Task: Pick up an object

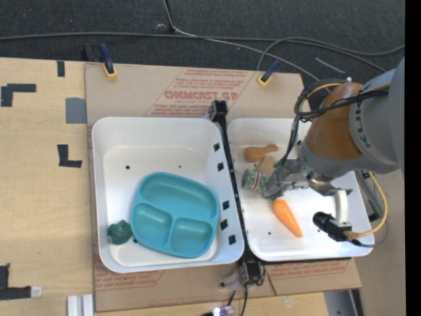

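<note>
In the right bin (263, 245) lie an orange carrot (287, 216), a tan drumstick-shaped toy (259, 153) and a small green-and-white can (255, 180) on its side. My gripper (276, 182) reaches in from the right and sits low, right against the can, just above the carrot's top end. The left bin (108, 137) holds a teal divided tray (175, 214) and a small dark green lump (120, 232) at its front left corner.
A black divider (227, 176) runs between the two bins. The arm's grey and orange body (342, 133) covers the right bin's far right part. Cables (342, 229) loop beside the wrist. Blue and yellow clamps (107, 61) hold the cardboard behind the bins.
</note>
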`<act>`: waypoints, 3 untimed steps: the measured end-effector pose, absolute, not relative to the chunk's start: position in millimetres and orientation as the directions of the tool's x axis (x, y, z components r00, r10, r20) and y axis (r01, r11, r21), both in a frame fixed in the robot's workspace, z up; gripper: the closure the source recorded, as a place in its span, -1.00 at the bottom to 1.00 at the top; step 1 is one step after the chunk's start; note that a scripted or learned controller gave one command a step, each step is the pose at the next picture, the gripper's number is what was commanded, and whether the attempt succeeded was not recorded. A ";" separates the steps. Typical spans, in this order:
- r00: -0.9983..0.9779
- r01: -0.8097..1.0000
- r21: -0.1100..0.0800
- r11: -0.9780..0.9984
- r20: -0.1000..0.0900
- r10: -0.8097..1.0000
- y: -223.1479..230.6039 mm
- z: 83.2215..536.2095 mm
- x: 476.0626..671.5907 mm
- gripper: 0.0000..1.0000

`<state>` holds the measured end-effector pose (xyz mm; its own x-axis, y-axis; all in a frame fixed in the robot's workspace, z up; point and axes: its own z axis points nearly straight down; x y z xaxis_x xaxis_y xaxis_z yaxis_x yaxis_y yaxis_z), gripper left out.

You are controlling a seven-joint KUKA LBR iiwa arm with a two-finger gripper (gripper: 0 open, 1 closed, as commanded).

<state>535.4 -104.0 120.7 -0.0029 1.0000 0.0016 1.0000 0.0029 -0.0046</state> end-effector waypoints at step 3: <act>-0.001 1.000 0.001 0.001 0.001 1.000 -98.6 231.2 530.8 1.00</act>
